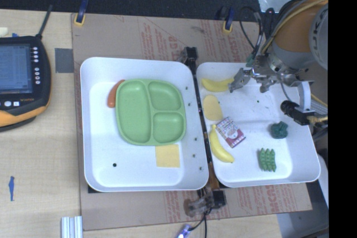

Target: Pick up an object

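Seen from above at a slant, the bench carries a brown cardboard sheet with two shallow white bins side by side on it. The left bin holds a green divided plate in its middle, an orange-red sausage-shaped toy half tucked under the plate's far-left rim, and a flat yellow square just beside the plate's near edge.

The right bin holds the loose pieces. A small yellow banana-like piece lies at its far-left corner, a pale yellow rounded piece near it along the left wall, and a longer banana further toward the near edge, touching a small pink-and-white packet. A green ridged vegetable toy lies near the bin's near-right corner, and a dark green lump sits by the right wall.

The claw hangs over the far part of the right bin, with the grey and orange arm behind it. Its dark fingers appear spread, with nothing between them, and one fingertip is just beside the small yellow piece. Cables and the wrist body crowd the far-right corner of that bin.

On the bench's left edge rests a handheld control pendant with a screen. Blue clamps grip the cardboard's far edge.
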Available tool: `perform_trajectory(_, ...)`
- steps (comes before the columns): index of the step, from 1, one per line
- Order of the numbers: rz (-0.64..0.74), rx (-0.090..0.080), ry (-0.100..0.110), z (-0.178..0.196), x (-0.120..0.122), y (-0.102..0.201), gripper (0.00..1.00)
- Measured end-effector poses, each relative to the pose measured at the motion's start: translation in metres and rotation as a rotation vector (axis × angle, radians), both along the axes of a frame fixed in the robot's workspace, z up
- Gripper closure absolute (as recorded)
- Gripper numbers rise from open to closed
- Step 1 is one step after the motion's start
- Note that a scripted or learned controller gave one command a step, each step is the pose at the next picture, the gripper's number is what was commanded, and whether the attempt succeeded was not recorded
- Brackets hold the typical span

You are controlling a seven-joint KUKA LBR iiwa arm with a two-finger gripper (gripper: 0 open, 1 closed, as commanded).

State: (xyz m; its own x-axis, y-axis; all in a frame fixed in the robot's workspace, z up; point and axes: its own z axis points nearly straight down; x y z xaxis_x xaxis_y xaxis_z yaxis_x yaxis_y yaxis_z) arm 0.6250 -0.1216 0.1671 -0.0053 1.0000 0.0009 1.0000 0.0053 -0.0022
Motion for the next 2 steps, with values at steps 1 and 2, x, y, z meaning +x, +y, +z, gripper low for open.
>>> perform_trajectory(1, -0.001, -0.001, 0.005, -0.067, -0.081, 0.029, 0.0)
perform_trajectory(2, 0.0, -0.002, 0.001, -0.075, -0.108, 0.023, 0.0)
